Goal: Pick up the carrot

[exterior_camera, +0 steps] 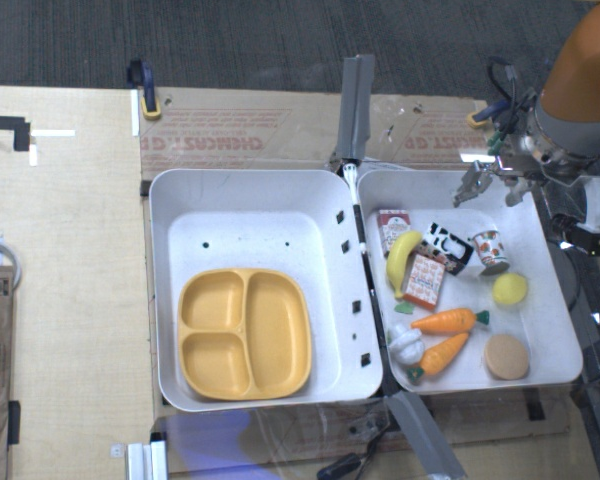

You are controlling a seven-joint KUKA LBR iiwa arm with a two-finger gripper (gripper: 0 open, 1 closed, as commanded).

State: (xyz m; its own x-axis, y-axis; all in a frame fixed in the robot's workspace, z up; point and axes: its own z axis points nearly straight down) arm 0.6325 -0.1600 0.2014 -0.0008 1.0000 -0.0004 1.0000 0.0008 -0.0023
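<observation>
Since both carrots lie untouched at the front of the right bin (558,298), no pickup has begun. One carrot (444,320) lies just behind the other carrot (443,353). Farther back, the gripper (492,183) hovers over the bin's rear edge, its fingers spread and grasping nothing.

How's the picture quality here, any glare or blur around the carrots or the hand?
Camera view: lighting is even and soft, with only faint shadows under the two carrots; both are sharp. Mild glare brightens the rim of the right bin. The hand at the upper right looks slightly blurred, its fine detail hard to read.
</observation>
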